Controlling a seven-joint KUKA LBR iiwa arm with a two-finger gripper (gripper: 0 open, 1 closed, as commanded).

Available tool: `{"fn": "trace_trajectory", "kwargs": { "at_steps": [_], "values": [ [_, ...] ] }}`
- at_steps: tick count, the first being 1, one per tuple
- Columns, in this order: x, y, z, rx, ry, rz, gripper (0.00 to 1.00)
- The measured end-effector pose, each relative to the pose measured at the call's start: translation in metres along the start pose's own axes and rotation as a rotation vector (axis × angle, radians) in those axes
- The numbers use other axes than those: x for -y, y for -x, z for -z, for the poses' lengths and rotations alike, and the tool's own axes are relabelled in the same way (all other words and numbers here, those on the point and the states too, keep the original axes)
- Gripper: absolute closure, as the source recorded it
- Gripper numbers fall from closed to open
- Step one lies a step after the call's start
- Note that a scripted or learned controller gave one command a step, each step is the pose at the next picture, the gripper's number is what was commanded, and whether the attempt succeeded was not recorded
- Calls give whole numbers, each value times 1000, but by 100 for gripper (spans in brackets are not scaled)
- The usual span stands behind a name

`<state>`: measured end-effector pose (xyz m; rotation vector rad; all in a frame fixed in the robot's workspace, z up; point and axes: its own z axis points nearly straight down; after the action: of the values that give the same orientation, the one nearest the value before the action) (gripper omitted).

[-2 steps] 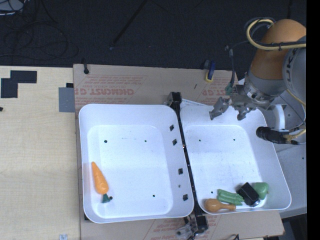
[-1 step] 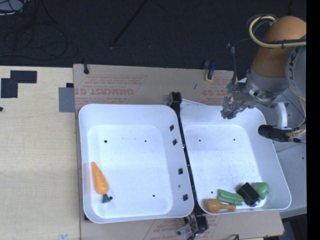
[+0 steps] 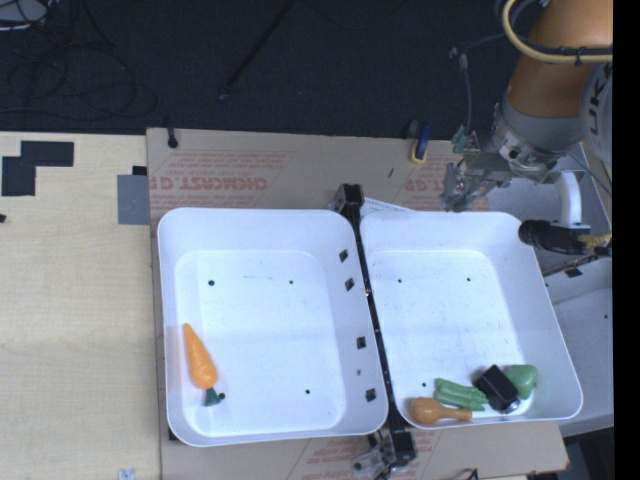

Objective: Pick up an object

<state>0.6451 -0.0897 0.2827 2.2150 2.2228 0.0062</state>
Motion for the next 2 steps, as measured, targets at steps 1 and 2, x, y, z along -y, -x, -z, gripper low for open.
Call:
{"fn": "trace_trajectory", "kwargs": {
  "at_steps": [1, 2],
  "values": [
    [0, 40, 63, 3, -1, -5, 100],
    [22, 2, 103, -1, -3, 0, 100]
  ]
}}
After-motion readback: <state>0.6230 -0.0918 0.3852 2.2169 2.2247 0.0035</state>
